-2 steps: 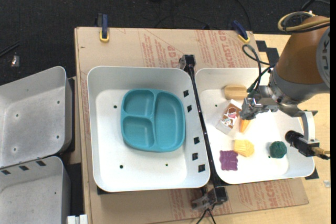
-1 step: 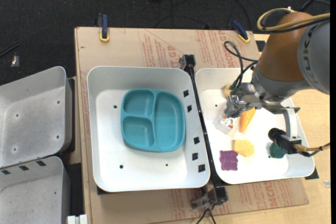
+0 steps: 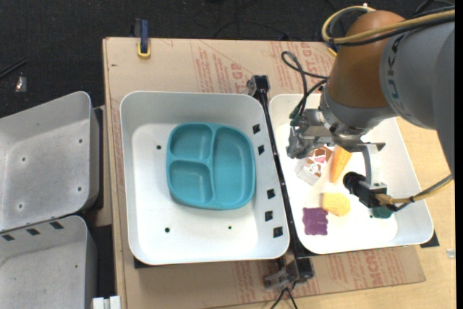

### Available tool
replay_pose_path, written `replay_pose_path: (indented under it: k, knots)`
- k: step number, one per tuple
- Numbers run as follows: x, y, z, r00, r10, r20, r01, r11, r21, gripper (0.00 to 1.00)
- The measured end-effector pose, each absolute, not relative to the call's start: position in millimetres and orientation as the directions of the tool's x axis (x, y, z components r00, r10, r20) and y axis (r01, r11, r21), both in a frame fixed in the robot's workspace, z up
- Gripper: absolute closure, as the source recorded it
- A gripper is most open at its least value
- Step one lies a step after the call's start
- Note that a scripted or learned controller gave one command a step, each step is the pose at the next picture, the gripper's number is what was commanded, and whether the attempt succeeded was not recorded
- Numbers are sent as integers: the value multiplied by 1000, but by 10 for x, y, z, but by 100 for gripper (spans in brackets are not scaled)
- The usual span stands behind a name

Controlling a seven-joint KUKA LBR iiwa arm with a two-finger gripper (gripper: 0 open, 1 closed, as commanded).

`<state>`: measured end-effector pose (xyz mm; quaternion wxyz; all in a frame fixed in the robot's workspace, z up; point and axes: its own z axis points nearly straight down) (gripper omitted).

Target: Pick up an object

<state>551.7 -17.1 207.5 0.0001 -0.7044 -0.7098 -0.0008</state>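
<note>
The arm [image 3: 394, 61] reached in from the right, and its gripper [image 3: 307, 147] hung low over the far left part of the right bin [image 3: 404, 168]. Whether the gripper was open or closed could not be told from this slant, and nothing could be seen held in it.

Four small things lay in that bin. A white-and-red piece [image 3: 312, 168] sat just below the gripper, with an orange carrot-shaped piece [image 3: 338, 164] just beside it on the right. Nearer, a yellow lump [image 3: 335, 203] lay close to a purple piece [image 3: 315, 221], which sat by the bin's left wall.

The left bin [image 3: 145, 155] held a teal divided plate [image 3: 211, 165], lying flat near its middle, well apart from the gripper. Both bins rested side by side on the cardboard-covered surface [image 3: 202, 69].
</note>
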Motion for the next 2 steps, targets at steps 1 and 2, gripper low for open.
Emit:
replay_pose_path:
  k: [1, 2]
  knots:
    - [5542, 376, 2239, -8, 1000, 2, 1000, 8, 1, 100]
    - [5604, 899, 2170, -8, 1000, 2, 1000, 8, 0, 100]
